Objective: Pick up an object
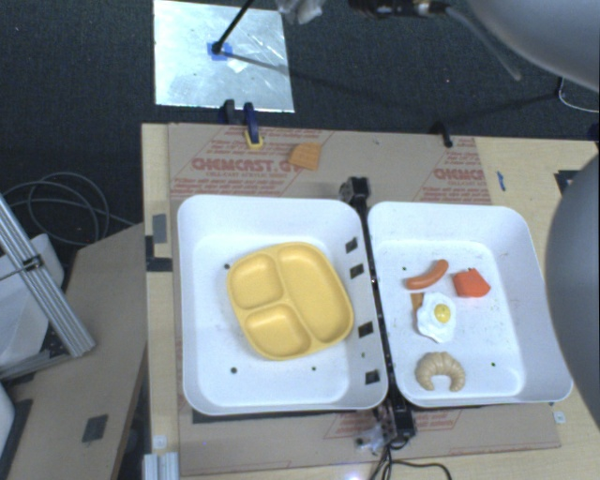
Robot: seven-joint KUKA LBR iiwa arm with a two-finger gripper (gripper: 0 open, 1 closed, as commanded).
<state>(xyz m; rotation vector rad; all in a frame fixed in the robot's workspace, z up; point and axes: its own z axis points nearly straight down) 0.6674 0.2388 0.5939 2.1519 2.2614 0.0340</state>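
1. Camera view: gripper (302,9) sits blurred at the top edge, past the bench; cannot tell whether it is released or clenched, and nothing is seen in it
2. Risks, as judged: sausage (427,274), fried egg (437,317) and red block (471,283) crowd together, so a descent may nudge a neighbour; the flat egg may slip the grasp
3. Croissant (441,370) stands apart, a likelier pick
4. All four lie in the right bin (539,281), well away from the gripper, nearer the camera and to its right; yellow tray (289,300) lies almost straight below it
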